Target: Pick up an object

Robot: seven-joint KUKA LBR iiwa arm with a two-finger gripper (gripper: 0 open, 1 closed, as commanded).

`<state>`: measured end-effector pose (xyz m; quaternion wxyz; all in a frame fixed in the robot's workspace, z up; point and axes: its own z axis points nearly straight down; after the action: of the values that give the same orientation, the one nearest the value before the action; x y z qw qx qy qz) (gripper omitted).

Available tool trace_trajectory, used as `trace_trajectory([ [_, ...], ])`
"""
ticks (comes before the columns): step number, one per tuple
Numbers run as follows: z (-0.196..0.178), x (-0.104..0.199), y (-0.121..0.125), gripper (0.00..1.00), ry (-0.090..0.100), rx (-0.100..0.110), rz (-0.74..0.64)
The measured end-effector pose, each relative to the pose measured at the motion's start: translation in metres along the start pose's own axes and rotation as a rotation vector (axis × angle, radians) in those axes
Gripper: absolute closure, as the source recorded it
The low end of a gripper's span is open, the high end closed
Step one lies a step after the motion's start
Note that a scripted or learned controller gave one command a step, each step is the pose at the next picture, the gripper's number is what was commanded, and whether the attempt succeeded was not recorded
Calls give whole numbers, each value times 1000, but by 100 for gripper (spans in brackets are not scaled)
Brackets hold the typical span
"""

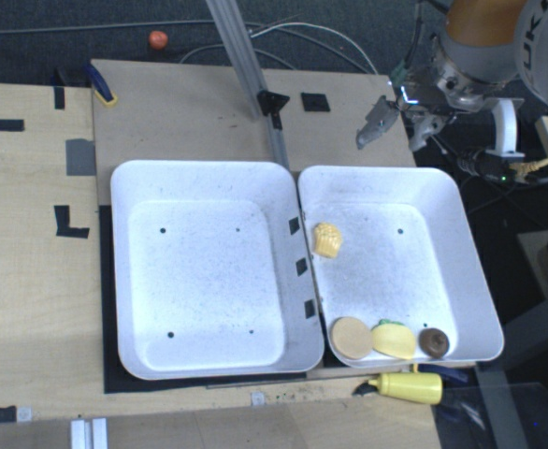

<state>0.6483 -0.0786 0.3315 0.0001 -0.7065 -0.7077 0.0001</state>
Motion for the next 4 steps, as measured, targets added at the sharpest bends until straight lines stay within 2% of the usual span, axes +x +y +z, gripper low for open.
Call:
trace_trajectory([
  [1, -27, 35, -6, 0, 1, -2, -1],
  [2, -33, 38, -83, 0, 0, -2, 2],
  [3, -7, 49, -103, 0, 0, 2, 1],
  [4, -27, 91, -67, 0, 0, -1, -2],
])
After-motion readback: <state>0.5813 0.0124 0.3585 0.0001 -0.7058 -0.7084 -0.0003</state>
